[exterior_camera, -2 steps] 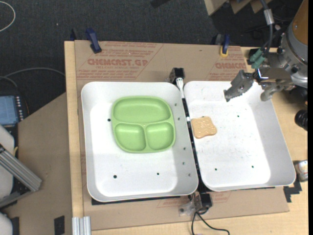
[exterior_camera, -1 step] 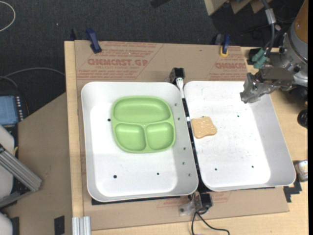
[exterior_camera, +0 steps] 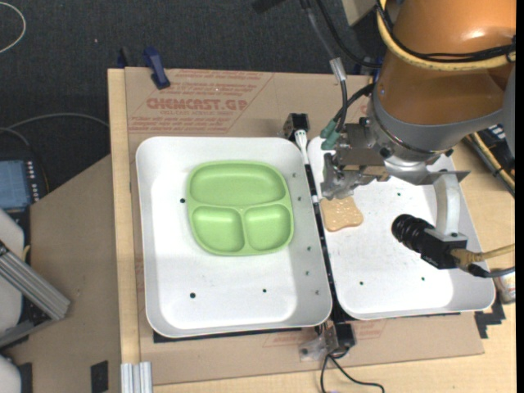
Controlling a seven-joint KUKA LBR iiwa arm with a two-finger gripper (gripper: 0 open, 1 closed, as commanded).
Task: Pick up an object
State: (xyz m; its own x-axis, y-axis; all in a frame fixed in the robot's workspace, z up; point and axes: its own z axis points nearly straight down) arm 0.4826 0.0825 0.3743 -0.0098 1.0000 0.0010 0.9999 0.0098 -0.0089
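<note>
The gripper (exterior_camera: 337, 185) hangs just above the tan toast-shaped piece (exterior_camera: 341, 214) beside the right bin (exterior_camera: 409, 301) left wall, open floor to its right, and its fingers' state I cannot tell.

Dark carpet (exterior_camera: 74, 23) covers the floor behind and left of the end effector (exterior_camera: 337, 188). A brown cardboard sheet (exterior_camera: 205, 97) tops the desk. Black cables (exterior_camera: 49, 125) trail over the carpet far left.

The arm's bulk hides the right bin's (exterior_camera: 409, 301) far corner and the tool's (exterior_camera: 336, 188) fingertips.
</note>
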